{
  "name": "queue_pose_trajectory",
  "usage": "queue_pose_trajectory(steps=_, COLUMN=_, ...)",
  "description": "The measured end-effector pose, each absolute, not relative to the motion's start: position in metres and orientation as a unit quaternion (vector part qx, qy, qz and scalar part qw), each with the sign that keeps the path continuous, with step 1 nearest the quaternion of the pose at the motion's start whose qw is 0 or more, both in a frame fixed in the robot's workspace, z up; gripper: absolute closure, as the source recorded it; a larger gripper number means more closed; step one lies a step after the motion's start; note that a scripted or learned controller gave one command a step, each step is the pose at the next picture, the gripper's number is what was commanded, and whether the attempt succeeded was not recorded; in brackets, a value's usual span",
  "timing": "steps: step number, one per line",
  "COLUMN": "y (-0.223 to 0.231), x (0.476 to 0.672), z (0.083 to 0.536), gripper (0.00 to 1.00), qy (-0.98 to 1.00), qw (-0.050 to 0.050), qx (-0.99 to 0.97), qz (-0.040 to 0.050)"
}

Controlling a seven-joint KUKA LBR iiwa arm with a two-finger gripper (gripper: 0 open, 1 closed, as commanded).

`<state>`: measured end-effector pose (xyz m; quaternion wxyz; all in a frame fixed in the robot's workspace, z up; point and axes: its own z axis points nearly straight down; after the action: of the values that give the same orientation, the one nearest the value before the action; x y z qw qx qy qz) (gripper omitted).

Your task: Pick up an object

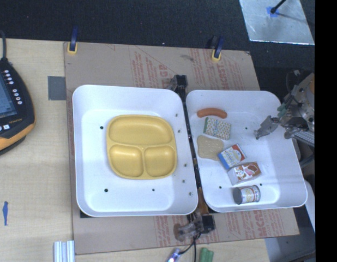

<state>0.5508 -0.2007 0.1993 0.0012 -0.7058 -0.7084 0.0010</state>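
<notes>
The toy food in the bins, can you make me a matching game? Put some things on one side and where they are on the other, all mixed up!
Things:
1. hot dog
2. can
3. yellow tray
4. end effector

Places:
A. in the left bin
B. near the front edge of the right bin, lying on its side
C. over the right side of the right bin
D. at the back of the right bin, close to the divide between the bins

Pairs: 1-D, 2-B, 3-A, 4-C
</notes>
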Motion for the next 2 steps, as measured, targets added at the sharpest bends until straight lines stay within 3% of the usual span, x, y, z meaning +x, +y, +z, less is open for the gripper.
queue_pose_trajectory(steps=1, y=-0.136, x=0.52, z=0.164, gripper=0.0, qy=-0.71, qw=0.001, qx=-0.705, qz=0.0014)
queue_pose_trajectory(steps=2, y=-0.111, x=0.557, z=0.095, gripper=0.0, qy=-0.709, qw=-0.004, qx=-0.705, qz=-0.0001)
